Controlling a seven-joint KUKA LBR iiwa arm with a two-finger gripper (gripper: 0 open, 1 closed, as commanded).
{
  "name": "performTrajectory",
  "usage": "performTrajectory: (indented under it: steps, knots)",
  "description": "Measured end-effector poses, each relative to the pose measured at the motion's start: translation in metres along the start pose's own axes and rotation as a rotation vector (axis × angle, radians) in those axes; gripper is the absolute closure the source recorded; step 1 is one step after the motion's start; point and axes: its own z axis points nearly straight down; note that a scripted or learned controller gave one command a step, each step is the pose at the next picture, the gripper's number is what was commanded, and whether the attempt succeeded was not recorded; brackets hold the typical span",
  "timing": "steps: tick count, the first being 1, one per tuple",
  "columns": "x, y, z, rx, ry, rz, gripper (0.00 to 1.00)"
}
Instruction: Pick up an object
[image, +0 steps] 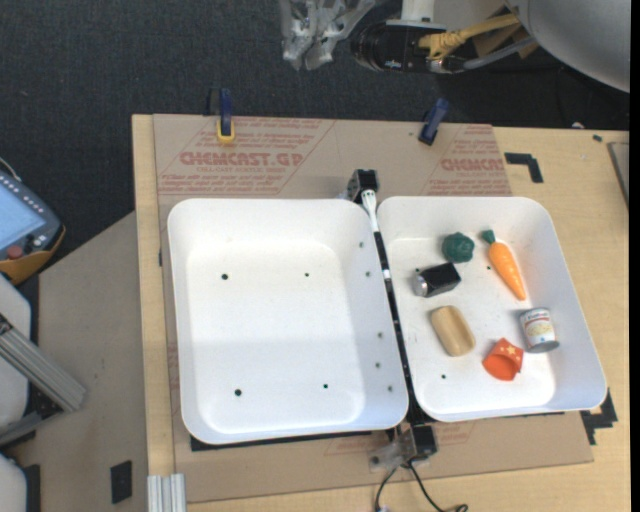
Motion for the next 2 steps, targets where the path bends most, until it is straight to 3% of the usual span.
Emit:
performTrajectory:
  steps: [2]
  knots:
    - [-0.002,0.038,0.002,0.002,-0.002,0.004,1.00]
